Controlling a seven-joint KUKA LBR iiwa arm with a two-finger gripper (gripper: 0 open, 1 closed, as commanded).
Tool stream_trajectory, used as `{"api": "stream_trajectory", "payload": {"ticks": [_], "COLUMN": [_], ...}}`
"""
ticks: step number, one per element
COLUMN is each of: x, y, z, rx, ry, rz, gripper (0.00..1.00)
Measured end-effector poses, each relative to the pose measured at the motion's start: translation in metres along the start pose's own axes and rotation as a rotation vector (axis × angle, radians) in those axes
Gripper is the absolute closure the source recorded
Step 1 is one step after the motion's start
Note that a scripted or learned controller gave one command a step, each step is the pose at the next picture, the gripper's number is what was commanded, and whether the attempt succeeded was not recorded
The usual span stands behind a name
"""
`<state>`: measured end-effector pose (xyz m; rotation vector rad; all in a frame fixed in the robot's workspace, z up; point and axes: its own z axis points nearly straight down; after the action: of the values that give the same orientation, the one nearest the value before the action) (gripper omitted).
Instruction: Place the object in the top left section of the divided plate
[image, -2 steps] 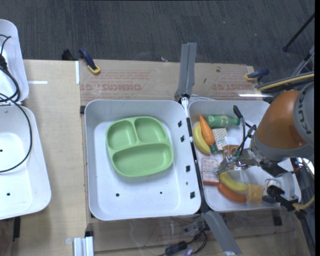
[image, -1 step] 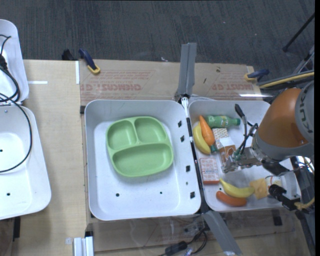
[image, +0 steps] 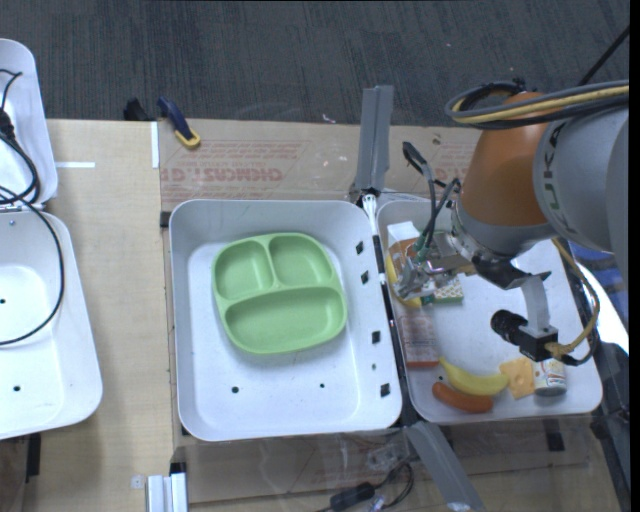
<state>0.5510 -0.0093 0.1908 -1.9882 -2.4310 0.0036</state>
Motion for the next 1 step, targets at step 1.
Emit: {"api": "stream_trajectory", "payload": {"ticks": [1], "x": [0.0474], "y": [0.0594], "z": [0.0], "rx": [-0.001], "ry": [-0.001], "rz": [-0.253], "gripper": [1.0]}}
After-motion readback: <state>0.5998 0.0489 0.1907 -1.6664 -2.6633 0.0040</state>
